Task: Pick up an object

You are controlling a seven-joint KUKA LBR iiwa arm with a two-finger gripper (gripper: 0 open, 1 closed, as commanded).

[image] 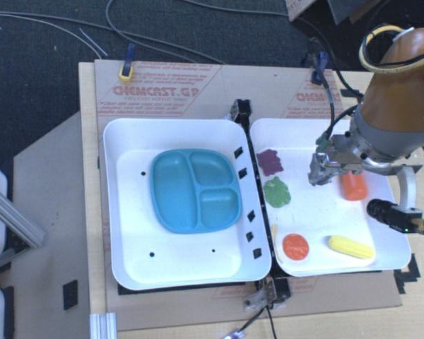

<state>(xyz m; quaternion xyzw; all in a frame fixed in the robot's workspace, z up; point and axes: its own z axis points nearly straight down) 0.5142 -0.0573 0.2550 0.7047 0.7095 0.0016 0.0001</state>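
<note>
Hand (324,167) hangs over the right bin (304,129), toward its upper middle, metal parts pointing left and down; cannot tell how its grip is set from this angle, and nothing visibly sits in it. Grey arm with orange band (403,62) comes in from the right above it.

Orange block (353,186) lies just right of the hand, partly tucked under the wrist, flat on the bin floor. Purple piece (270,161) sits left of the hand near the divider; green leafy piece (276,192) just below the purple one, close but apart. Lower in the same bin: red-orange round piece (295,246) near the front left, yellow corn-like piece (351,246) to its right, lying on its side, well apart from the orange block.

Left bin (120,189) holds a blue divided tray (195,189), three compartments, tilted slightly, roughly centred. Black clips (242,108) join the two bins along the shared edge.

Both bins rest on a tan sheet with red lettering (155,87), laid on the counter. A yellow-and-blue clamp (127,68) grips the sheet's far edge. Dark carpeted floor (42,62) beyond, with grey cables (138,2) looping across it
</note>
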